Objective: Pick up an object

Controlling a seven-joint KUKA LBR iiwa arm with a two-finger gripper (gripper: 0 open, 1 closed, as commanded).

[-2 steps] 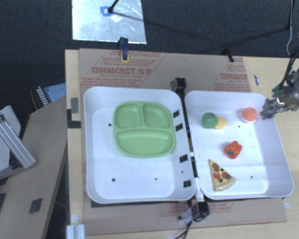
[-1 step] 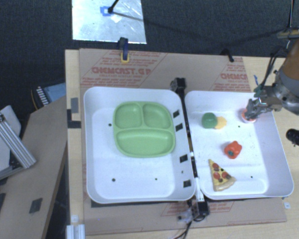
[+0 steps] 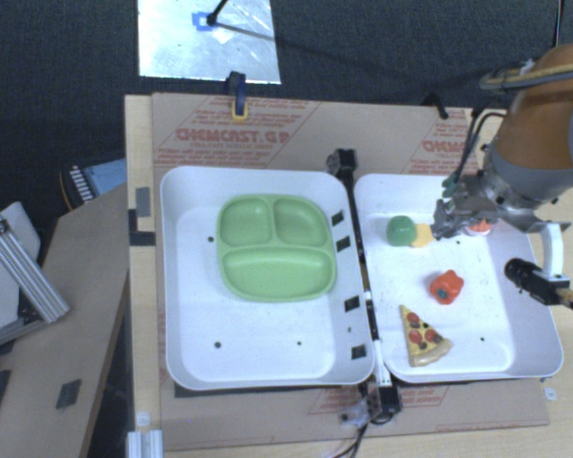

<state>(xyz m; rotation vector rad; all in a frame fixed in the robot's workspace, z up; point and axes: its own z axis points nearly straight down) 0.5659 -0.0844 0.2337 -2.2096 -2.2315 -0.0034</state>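
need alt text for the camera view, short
A grey and orange robot arm reaches from the right, its tool low over the right bin, beside a green ball. That bin also holds a red pepper and a pizza slice; the left bin holds a green divided plate.

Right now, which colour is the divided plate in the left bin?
Light green. The divided plate shows clearly in the camera view.
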